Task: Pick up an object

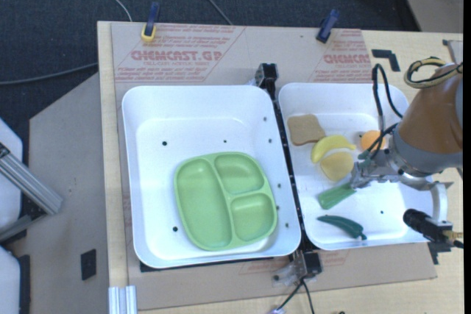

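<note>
Approach step, judging by pose: grey arm with orange band reaching in from 3 o'clock, two-finger gripper hovering low over right white bin, just beside yellow banana-shaped toy and touching or nearly touching light green flat plastic piece. Gripper state: cannot tell. Nothing visibly lifting.

Next move probably calling for centring over one item and descending.

Also lying in right bin: tan bread-like slice at 11 o'clock, orange ball, dark green pepper-shaped toy at 6 o'clock. Left white bin holding light green divided plastic tray. Bins sitting on cardboard-covered bench; dark carpet beyond.
</note>
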